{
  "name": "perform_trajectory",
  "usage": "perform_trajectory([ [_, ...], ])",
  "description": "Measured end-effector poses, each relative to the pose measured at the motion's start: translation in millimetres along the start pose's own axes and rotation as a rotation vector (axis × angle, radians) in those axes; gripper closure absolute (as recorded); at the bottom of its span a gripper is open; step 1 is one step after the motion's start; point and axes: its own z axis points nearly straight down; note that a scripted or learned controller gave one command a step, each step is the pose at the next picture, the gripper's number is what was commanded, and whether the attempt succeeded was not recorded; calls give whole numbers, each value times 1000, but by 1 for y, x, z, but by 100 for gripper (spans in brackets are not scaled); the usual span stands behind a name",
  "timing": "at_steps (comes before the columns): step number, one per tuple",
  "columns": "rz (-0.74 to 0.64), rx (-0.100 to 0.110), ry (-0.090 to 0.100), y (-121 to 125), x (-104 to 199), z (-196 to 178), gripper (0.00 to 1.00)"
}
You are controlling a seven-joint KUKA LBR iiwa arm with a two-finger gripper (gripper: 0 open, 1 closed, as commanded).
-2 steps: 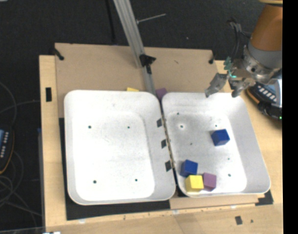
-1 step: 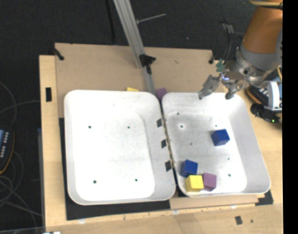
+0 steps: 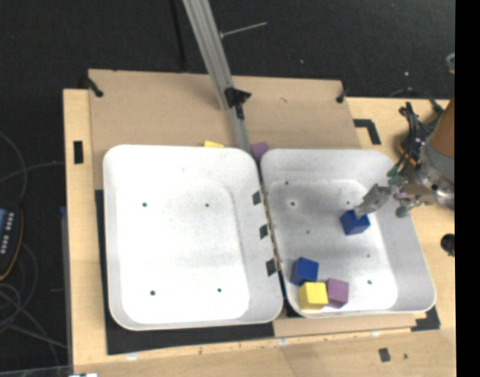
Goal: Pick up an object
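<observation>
Pincer [image 3: 373, 201]: you are seeing it hovering by the right bin's [image 3: 408, 250] right edge, grip state unreadable, apparently just above the blue cube [image 3: 354, 223]. Approach step is running; next is demanding descent and closing.

I see two shallow white plastic bins side by side on the desk [image 3: 318, 108]. In the right bin [image 3: 397, 281], a blue cube [image 3: 354, 223] lies behind another blue cube [image 3: 305, 269], which lies behind a yellow cube [image 3: 313, 294] and purple cube [image 3: 337, 291] at the front wall.
</observation>
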Motion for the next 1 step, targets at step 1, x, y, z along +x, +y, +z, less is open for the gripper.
perform_trajectory([
  [1,-9,-8,2,-17,9,19,0],
])
